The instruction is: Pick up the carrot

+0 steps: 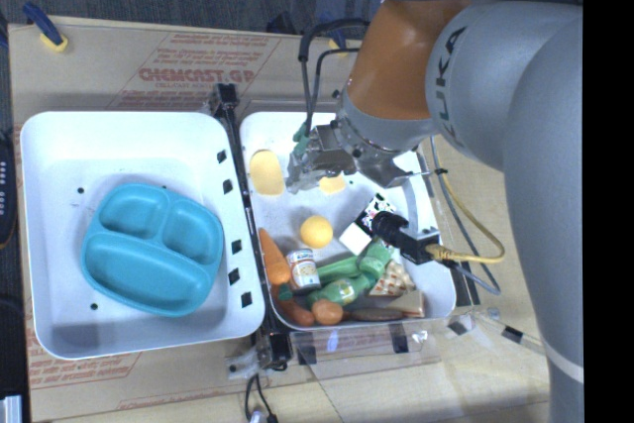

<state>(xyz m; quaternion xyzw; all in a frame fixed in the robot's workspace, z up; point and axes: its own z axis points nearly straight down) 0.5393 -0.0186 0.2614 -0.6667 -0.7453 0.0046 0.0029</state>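
The carrot (272,257) is a long orange piece lying along the left wall of the right bin (433,213), its tip pointing toward the back. My gripper (315,163) hangs over the back half of that bin, above and to the right of the carrot and well apart from it. A small yellow piece (333,182) sits just beneath the gripper. The big grey arm with its orange band (406,54) covers the back right of the bin.
A yellow lemon-like fruit (265,171) and a yellow ball (316,232) lie near the carrot. A small jar (304,268), green bottles (355,278), a round orange item (327,313) and other toys crowd the front. A blue divided tray (152,248) lies in the left bin (59,144).
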